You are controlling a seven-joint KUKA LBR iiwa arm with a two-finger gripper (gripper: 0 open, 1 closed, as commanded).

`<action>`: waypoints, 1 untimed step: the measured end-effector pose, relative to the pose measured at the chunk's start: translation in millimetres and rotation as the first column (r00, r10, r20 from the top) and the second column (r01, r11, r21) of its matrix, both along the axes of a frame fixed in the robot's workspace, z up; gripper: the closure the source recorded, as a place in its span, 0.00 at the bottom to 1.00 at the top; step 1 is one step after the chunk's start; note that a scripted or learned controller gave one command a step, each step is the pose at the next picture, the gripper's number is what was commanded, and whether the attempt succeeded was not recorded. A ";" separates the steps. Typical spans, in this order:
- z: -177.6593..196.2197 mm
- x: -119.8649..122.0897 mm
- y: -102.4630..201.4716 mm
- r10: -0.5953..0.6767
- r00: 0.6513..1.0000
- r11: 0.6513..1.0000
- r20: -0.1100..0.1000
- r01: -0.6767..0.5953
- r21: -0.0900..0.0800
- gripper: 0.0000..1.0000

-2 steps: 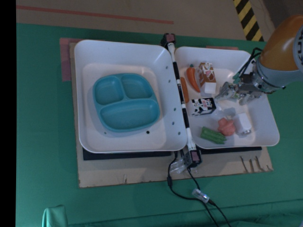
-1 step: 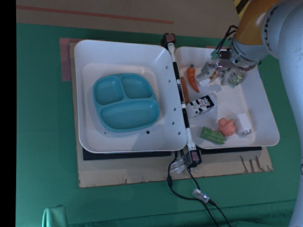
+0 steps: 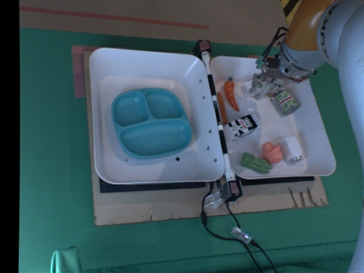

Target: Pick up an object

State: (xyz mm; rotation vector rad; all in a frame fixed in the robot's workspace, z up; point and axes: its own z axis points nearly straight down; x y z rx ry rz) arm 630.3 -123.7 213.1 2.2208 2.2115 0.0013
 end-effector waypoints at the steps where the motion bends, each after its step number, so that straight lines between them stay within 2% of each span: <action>1: 0.0 0.0 -0.1 0.000 1.000 1.000 0.000 0.000 0.000 0.00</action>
